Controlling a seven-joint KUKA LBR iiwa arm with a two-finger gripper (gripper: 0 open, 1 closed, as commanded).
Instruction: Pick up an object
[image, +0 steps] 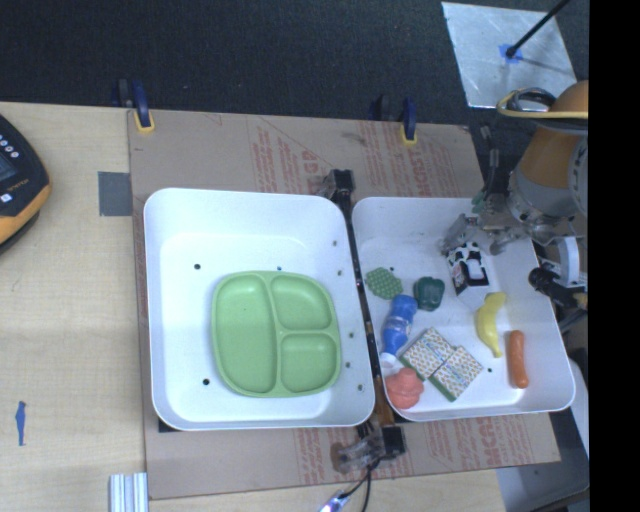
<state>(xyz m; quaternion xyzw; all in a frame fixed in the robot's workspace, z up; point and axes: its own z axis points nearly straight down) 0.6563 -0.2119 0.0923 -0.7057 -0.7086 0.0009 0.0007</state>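
Lowest in my view sat a black clamp with trailing cable (372, 448), fixed at the near end of the seam between the two bins.

Item 1: pickable objects, all in the shallow white right bin (560, 400).
- Small black-and-white item (467, 270), rear centre of the bin, directly under the gripper. I could not tell whether it was touched.
- Dark green rounded lump (429, 292), near the bin's middle.
- Flat green textured oval (382, 282), beside the lump, close to the left wall.
- Blue plastic bottle with a white cap (399, 322), lying down just in front of the oval.
- Two speckled green-and-white blocks (444, 362), side by side and touching, right of the bottle.
- Salmon-pink rounded piece (404, 388), at the near left corner, just beside the blocks.
- Yellow banana-shaped toy (489, 322), right of centre.
- Orange-red sausage-shaped toy (517, 358), just beside the banana, near the right wall.

Item 2: two-finger gripper (470, 248), low over the rear of the right bin. I could not tell whether it was spread or closed, and I saw nothing clearly pinched. The grey arm with an orange band (555, 150) reached in from the right.

Item 3: shallow white left bin (150, 300), holding a pale green three-compartment plastic plate (275, 333) lying flat.

Item 4: brown cardboard sheet (250, 150) under both bins, held at the far edge by two blue clamps (143, 108).

Item 5: yellow-and-black handheld unit (15, 185), on the wooden bench at far left, well apart from the bins.
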